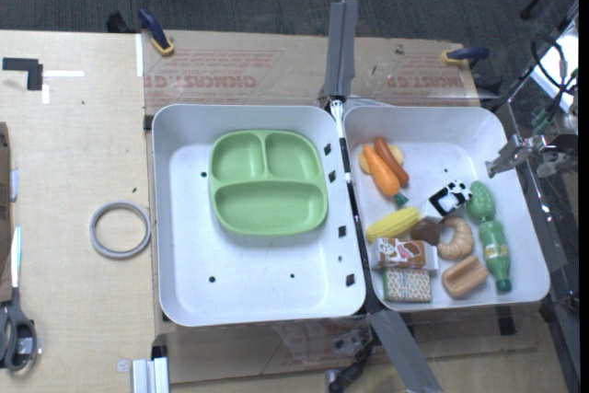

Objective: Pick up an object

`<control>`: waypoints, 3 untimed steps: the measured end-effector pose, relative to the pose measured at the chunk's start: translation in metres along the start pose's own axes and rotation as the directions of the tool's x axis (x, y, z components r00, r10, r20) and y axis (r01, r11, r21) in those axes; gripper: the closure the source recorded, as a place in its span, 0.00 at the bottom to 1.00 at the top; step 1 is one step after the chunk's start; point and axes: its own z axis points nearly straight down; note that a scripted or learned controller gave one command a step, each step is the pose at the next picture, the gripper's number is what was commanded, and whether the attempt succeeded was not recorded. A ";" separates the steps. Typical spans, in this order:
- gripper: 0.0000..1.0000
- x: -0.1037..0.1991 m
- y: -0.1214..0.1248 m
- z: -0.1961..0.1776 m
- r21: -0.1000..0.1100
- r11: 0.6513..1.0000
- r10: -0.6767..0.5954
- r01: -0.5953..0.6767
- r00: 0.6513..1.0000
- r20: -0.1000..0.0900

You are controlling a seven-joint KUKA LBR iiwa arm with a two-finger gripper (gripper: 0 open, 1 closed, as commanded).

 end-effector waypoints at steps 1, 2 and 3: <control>0.00 0.057 -0.005 0.142 -0.002 0.999 0.045 -0.045 0.999 0.000; 0.00 0.079 -0.047 0.153 -0.002 0.997 -0.073 0.073 0.997 0.000; 0.00 0.072 -0.029 0.153 -0.001 0.998 0.064 -0.064 0.998 0.000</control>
